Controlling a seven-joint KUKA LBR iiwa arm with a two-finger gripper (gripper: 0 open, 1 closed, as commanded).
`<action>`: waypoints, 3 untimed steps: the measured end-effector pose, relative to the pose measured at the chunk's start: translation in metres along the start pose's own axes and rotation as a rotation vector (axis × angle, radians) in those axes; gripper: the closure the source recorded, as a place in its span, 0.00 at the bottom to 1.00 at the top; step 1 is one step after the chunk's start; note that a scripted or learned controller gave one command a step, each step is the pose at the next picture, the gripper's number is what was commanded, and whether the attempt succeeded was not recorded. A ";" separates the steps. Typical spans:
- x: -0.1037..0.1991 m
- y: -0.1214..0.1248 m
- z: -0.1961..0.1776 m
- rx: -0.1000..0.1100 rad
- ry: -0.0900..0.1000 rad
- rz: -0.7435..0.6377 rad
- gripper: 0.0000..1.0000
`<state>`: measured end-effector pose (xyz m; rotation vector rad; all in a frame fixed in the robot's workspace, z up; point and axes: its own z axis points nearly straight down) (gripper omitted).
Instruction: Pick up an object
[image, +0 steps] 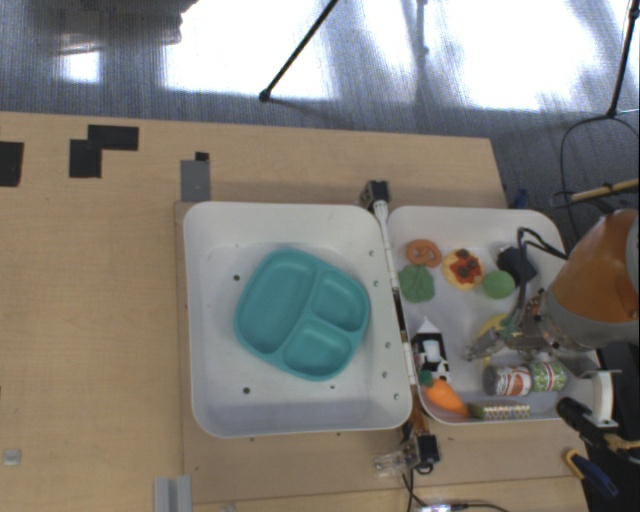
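Wooden bench (90, 300), light tan, with black tape patches far left. Two shallow white plastic bins with rounded corners sit side by side. The left bin (215, 400) holds a teal divided plate (303, 313), smooth, rounded square, three compartments, lying flat and turned at an angle.

The right bin (470, 218) holds small toy foods: an orange round disc (423, 252) and a flat green leafy piece (418, 284) at far left, a yellow piece with red topping (463, 268), a green ball (498, 285), a black-and-white penguin-like figure (430, 350), an orange carrot shape (444, 398) at the near left corner, and a cylindrical can with a red and green label (525, 380) lying on its side.

The hand (500, 340), metallic, hangs low over the right bin just beyond the can; can't tell if it is clenched or released. Grey arm with orange band (600, 275) enters from the right.
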<state>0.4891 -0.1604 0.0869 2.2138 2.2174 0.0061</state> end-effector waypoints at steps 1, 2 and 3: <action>-0.005 0.051 0.001 0.002 0.002 -0.003 0.00; -0.005 0.053 -0.011 -0.003 0.001 -0.006 1.00; 0.077 0.031 -0.126 0.004 0.004 -0.004 1.00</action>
